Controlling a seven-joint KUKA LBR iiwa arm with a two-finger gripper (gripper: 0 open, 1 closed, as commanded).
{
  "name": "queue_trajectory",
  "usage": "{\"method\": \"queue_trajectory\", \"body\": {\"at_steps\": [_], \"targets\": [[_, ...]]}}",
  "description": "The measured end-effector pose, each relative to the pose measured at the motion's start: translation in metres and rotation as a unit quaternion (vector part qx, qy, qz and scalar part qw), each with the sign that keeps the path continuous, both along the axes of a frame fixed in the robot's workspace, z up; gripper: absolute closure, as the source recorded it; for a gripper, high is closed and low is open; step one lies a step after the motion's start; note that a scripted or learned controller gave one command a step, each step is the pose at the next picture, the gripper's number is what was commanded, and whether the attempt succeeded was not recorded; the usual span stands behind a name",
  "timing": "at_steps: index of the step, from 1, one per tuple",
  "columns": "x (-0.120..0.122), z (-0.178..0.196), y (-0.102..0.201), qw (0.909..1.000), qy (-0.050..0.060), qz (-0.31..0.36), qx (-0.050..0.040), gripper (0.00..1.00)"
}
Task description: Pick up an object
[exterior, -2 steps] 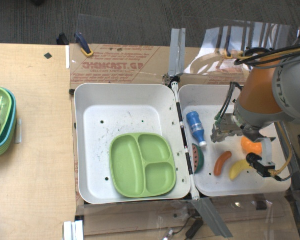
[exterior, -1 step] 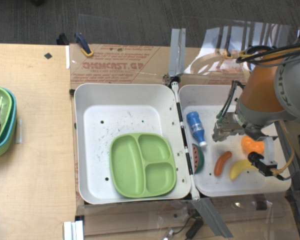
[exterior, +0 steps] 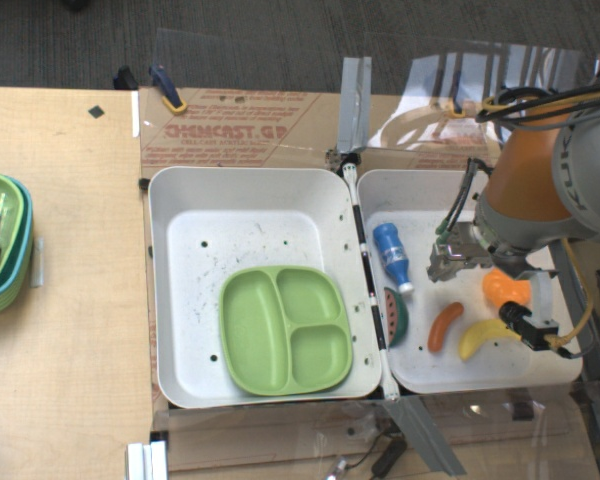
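The right bin (exterior: 420, 373) holds a blue bottle (exterior: 390, 255) near its left wall, a watermelon slice toy (exterior: 395, 314) at the left edge, a red-orange sausage (exterior: 444, 326), a yellow banana (exterior: 483, 336) and an orange object (exterior: 506, 289) partly under the arm. My gripper (exterior: 448, 262) hangs over the middle of this bin, right of the bottle and above the sausage. Nothing shows between its fingers.
The left bin (exterior: 180, 218) carries a green divided plate (exterior: 285, 328). Green containers (exterior: 0, 243) stand at the far left of the wooden bench. A cardboard sheet (exterior: 230, 128) lies behind the bins. The arm's body (exterior: 540, 183) covers the right bin's back right.
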State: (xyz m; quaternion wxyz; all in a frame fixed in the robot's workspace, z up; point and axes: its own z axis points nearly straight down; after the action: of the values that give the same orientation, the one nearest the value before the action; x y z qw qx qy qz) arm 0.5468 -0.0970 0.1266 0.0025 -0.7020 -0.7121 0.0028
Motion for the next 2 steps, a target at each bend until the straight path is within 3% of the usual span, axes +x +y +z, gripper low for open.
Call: {"method": "queue_trajectory", "body": {"at_steps": [2], "targets": [[-0.0005, 0.0162, -0.0018, 1.0000, 0.002, -0.002, -0.0003, 1.00]]}}
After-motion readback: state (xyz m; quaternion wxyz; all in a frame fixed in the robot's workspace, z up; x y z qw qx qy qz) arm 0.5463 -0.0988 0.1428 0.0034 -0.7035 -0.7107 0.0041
